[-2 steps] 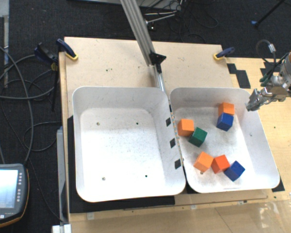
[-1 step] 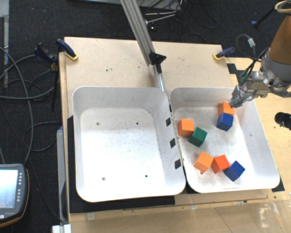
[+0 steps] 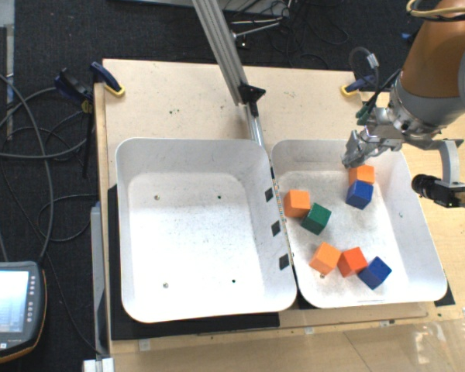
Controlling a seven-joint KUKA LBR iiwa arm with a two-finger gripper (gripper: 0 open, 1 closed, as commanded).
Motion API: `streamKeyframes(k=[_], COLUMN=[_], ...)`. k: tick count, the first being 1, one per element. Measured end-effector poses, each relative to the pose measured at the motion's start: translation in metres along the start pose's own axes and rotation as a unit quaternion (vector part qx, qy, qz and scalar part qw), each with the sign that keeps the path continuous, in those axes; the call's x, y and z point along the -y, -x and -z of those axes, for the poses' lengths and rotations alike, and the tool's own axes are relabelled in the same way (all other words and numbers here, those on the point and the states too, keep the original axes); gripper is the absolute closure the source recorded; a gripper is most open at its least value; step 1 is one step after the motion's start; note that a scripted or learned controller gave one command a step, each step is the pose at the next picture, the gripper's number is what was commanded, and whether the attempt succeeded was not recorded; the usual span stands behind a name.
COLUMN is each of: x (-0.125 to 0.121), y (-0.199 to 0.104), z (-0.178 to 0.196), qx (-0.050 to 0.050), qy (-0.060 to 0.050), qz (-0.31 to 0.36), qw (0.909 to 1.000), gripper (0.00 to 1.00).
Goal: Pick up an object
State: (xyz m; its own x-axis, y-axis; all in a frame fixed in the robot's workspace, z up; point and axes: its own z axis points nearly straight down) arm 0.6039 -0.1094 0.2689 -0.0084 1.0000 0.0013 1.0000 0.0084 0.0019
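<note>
The right bin [image 3: 418,239] holds several small blocks. An orange block [image 3: 297,202] and a green block [image 3: 317,218] lie near its left wall. Toward the front sit an orange block [image 3: 325,257], a red-orange block [image 3: 352,261] and a blue block [image 3: 374,272]. At the back, an orange block [image 3: 363,173] touches a blue block [image 3: 359,194]. My gripper [image 3: 355,158] hangs just above and to the left of that back orange block, over the bin's far part. I see no block between its fingers.
The left bin [image 3: 132,208] stands beside the right one. A slanted metal bar [image 3: 221,37] crosses from the top toward the bins' junction. Clamps [image 3: 108,80] sit at the bench's far corners. Cables and a pendant [image 3: 12,308] lie to the left of the bench.
</note>
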Motion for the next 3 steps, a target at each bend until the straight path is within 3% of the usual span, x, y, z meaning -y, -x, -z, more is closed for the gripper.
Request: streamKeyframes(k=[3], x=[-0.026], y=[-0.145], z=[-0.001], qx=[0.0], qy=[0.0], qz=[0.0], qw=[1.0], gripper=[1.0])
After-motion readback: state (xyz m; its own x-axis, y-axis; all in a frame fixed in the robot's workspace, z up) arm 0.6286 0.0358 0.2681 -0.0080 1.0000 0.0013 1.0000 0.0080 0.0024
